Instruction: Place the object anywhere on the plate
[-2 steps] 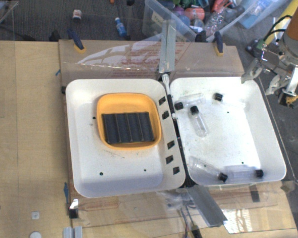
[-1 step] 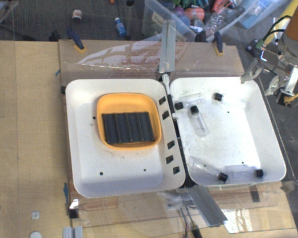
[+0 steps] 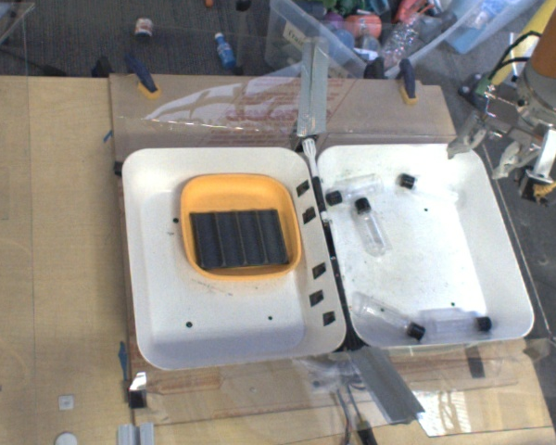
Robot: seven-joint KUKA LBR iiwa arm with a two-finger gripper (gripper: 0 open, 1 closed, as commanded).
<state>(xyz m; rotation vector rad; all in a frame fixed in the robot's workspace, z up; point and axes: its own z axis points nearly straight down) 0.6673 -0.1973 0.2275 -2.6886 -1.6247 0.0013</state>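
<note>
We find our gripper [image 3: 500, 151], fingers spread and holding nothing, poised over the right bin's [image 3: 500, 276] far right corner, while the nearest clear vial [image 3: 371, 228] lies leftward, long axis running near-to-far, plate [image 3: 241, 193] beyond.

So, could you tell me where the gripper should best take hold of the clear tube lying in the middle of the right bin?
Probably across the clear barrel of the tube, below its black cap, coming straight down from above. It lies flat and alone on the right bin floor, so fingers could close across its narrow width.
</note>
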